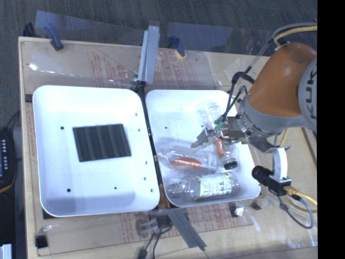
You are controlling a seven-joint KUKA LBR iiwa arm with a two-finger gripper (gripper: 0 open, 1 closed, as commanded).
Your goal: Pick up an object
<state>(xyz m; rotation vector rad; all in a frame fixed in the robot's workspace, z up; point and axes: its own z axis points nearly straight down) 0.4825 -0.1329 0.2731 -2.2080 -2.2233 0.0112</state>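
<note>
Arm: the grey KUKA arm point(280, 90) with its orange band reaches in from the right, over the right bin point(167, 117).
Gripper: the gripper point(211, 136) sits low in the right bin's middle, among the clutter.
Fingers: whether they are released or clenched cannot be told; the tips blur into the clear wrapping around them.
Clear plastic bottle: the bottle point(204, 188) lies on its side along the right bin's near wall, label up, apart from the gripper.
Orange-handled item: a thin orange thing in clear packaging point(186, 161) lies just above the bottle, left of the gripper.
Small orange piece: a second orange object point(220, 146) lies just beside the gripper.
Left bin: the left bin point(54, 161) holds a dark ribbed rectangular pad point(102, 142) near its middle.
Worktop: the worktop point(81, 58) carries both bins side by side, touching.
</note>
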